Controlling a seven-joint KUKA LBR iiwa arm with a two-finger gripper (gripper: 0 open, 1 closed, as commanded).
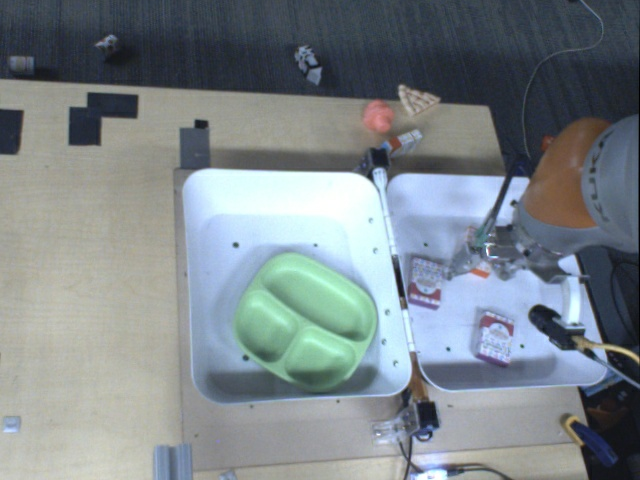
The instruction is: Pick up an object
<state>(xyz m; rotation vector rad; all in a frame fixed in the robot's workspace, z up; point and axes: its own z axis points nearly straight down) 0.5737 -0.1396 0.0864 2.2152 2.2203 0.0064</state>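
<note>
Claw poised over the right bin, nearest the upper of two small red-and-white packets

The small flat red-and-white packet [426, 282] lies by the left wall of the right-hand shallow white bin [450, 196]; a second similar packet [495, 336] sits nearer the front. The claw [478, 251] hangs just right of the first; whether it is spread or closed I cannot tell, and nothing shows in its hold. Best to centre over the packet, clear of the wall, then descend squarely. The green divided plastic tray [305, 318] in the left white bin [270, 190] stays out of it.
</note>
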